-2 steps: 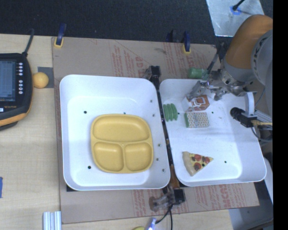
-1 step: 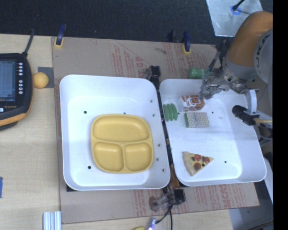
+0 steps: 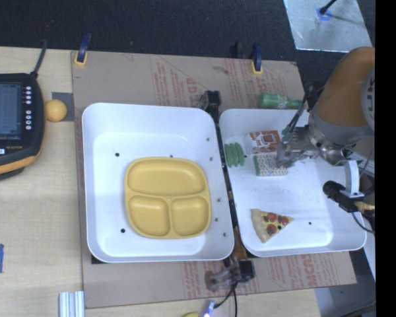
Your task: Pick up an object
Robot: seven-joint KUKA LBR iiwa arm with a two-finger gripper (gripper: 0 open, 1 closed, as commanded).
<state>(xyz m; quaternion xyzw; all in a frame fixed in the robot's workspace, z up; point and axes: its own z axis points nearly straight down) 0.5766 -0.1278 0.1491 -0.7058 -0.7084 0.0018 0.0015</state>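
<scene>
Claw (image 3: 285, 152): low in the right bin (image 3: 317, 240), over a small box (image 3: 272, 167); finger state cannot be told.
Right bin: also a pizza slice (image 3: 270, 223) and a green piece (image 3: 234, 154).
Left bin (image 3: 99, 177): yellow divided plate (image 3: 167, 197).

We see a wooden bench (image 3: 26, 230) covered in its middle by a brown cardboard sheet (image 3: 152, 78), on which the left bin (image 3: 99, 177) and right bin (image 3: 317, 240) sit side by side. A black-and-orange control pendant (image 3: 10, 124) and an orange ball (image 3: 55, 109) lie on the bare wood left of the sheet.
</scene>
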